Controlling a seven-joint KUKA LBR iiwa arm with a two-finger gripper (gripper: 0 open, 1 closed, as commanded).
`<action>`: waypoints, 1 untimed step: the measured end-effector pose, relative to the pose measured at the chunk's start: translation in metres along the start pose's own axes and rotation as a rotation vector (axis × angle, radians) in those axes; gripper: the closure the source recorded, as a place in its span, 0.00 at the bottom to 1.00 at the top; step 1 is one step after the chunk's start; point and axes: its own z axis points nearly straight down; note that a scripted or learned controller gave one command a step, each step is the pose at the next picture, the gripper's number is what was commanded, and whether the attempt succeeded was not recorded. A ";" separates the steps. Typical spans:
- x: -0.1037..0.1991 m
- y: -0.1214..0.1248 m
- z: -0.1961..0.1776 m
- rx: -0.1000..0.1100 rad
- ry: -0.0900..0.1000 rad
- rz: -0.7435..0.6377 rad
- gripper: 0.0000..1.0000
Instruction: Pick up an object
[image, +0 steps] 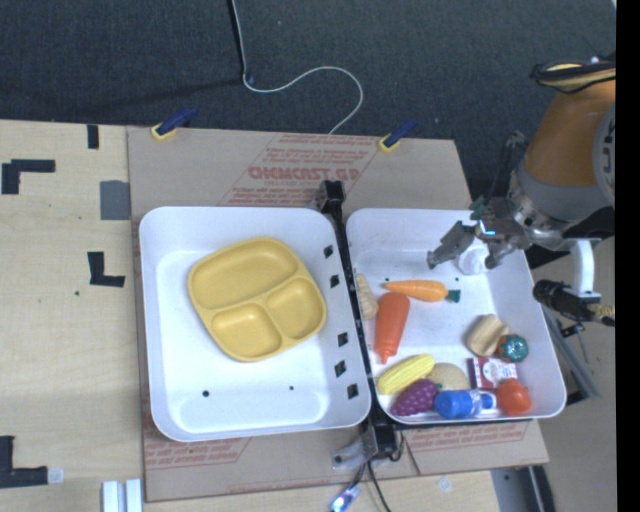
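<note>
Orange toy carrots (415, 291) are lying in the right bin (545, 330) just below the gripper (466, 251), which is hovering with fingers apparently spread, holding nothing.

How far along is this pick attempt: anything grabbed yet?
Nothing looks picked yet. The gripper hangs over the upper part of the right bin with nothing visible between its fingers. The toy food, including the small carrot and large carrot, lies in the bin. The descent, grasp and lift remain.
</note>
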 end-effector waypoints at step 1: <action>0.080 0.084 0.047 -0.002 0.001 -0.008 0.00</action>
